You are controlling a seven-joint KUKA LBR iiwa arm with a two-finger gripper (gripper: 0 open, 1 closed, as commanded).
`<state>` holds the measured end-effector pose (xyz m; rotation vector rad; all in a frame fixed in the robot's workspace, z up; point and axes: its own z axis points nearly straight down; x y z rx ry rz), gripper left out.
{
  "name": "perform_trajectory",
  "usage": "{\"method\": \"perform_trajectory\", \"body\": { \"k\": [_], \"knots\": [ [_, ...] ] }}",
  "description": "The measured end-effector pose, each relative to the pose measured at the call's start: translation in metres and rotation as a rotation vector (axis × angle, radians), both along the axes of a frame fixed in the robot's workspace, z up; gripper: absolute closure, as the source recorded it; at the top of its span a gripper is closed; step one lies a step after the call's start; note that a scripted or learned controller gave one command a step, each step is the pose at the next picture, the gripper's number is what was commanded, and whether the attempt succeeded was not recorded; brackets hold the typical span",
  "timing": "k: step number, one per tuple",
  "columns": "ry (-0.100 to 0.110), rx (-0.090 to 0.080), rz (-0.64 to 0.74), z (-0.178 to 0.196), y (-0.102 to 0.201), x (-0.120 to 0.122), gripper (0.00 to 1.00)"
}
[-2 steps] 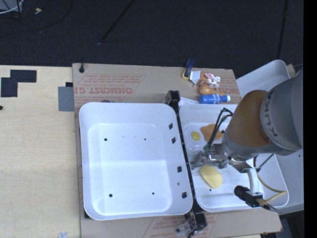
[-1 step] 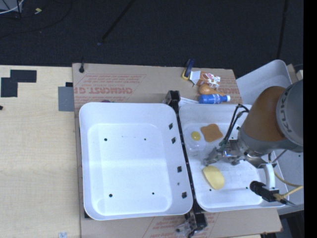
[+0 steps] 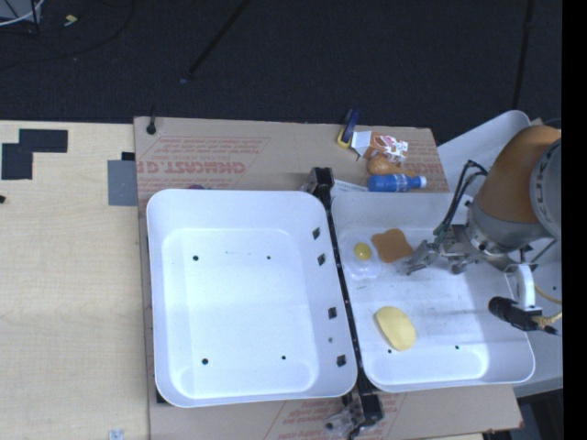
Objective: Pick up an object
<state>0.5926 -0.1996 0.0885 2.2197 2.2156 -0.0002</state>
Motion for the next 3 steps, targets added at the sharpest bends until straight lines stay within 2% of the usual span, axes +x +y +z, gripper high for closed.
{"method": "perform_trajectory", "body": {
  "k": [1,2,3],
  "knots": [
    [-0.002,0.002,0.006,0.021,-0.013,0.054,0.0],
    [0.004,0.004,0.007,-0.001,-0.011,0.052,0.0],
    [0.003,0.004,0.002,0.001,0.004,0.052,0.0]
  ]
}}
